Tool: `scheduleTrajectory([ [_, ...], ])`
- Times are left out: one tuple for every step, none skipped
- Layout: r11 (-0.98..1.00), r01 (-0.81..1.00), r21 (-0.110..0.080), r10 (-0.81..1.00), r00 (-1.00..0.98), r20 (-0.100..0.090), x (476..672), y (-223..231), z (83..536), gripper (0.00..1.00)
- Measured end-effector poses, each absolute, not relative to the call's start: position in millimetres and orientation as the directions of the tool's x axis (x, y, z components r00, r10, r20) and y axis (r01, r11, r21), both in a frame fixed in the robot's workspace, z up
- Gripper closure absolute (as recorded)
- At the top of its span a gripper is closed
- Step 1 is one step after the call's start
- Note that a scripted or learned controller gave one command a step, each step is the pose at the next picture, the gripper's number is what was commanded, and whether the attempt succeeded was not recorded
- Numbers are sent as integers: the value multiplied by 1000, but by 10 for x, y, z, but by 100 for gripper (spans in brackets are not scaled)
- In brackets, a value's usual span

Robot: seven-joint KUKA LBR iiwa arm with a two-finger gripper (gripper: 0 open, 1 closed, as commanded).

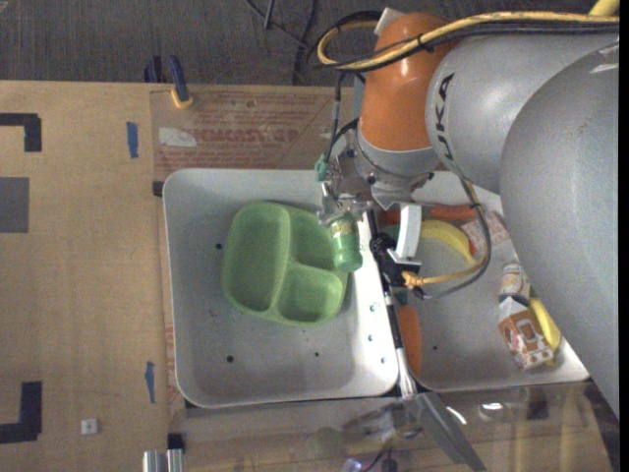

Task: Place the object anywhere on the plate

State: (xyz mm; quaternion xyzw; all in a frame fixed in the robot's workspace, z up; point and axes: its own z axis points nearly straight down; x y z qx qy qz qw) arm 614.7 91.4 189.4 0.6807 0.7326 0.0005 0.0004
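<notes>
A green divided plate (275, 264) lies in the left white bin (197, 293), toward its middle. My gripper (340, 222) reaches down from the grey and orange wrist over the plate's right edge. A small green bottle (345, 248) with a pale top sits between the fingers, and the gripper is shut on it. The bottle hangs over the plate's upper right compartment, close to the rim. I cannot tell whether it touches the plate.
The right bin (462, 372) holds a banana (444, 238), a long orange item (409, 337), a small carton (521, 334) and a second yellow piece (546, 324). The arm covers much of that bin. A cable (442, 275) loops below the wrist. Cardboard (79, 264) lies to the left.
</notes>
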Motion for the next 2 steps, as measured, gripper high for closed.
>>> scheduleTrajectory([
  [138,990,2,990,-138,0,6152,1478,1929,100],
  [137,991,2,991,-137,-1,6153,1477,1931,0],
])
